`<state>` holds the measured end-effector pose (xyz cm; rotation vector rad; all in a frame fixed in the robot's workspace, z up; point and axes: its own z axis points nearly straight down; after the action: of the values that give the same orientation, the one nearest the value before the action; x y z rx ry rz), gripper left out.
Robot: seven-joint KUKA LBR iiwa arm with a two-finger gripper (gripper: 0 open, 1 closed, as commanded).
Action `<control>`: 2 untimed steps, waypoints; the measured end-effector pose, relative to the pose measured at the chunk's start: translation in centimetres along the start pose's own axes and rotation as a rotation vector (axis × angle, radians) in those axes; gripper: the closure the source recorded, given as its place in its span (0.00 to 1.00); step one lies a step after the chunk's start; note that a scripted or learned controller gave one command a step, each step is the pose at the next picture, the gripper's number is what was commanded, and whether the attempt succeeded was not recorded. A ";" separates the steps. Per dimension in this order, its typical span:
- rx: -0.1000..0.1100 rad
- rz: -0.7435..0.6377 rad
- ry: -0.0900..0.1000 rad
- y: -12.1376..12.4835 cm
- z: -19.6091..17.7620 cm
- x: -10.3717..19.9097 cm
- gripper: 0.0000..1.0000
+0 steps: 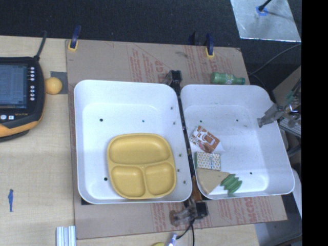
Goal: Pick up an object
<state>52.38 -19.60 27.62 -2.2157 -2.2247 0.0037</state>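
I take the right-hand shallow white plastic bin (266,152) as my landmark. The grey two-finger gripper (267,117) sits at this bin's right rim, in its upper part, reaching in from the side. I see one grey finger (268,117) pointing left and slightly down over the bin's white floor; I cannot tell whether the fingers are spread or closed, and I see nothing between them.

Objects in the landmark bin, all along its left wall and well apart from the gripper:
- a small orange-and-white printed packet (205,139), tilted, about mid-height of the wall;
- a pale green-and-white patterned sachet (208,161), just below the packet and touching or nearly touching it;
- a flat tan cardboard-like piece (210,181) in the lower left corner;
- a small green ridged object (231,184), lying on the right end of the tan piece, near the bin's lower wall.

To the left of the landmark bin, rim beside rim, stands the second shallow white bin (92,117). A yellow three-compartment plastic tray (142,164) lies flat in its lower half.

Just beyond the landmark bin's upper rim, a green plastic bottle (227,78) lies on its side on the brown cardboard sheet (128,60). Far left of both bins are a black-and-orange handheld pendant (18,99) and a small yellow ball (53,85).
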 end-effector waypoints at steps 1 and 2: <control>0.001 -0.003 0.000 -2.6 6.7 8.0 0.00; -0.001 0.001 0.001 3.8 5.2 10.9 0.00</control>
<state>56.16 -8.71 22.39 -2.2167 -2.2238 0.0013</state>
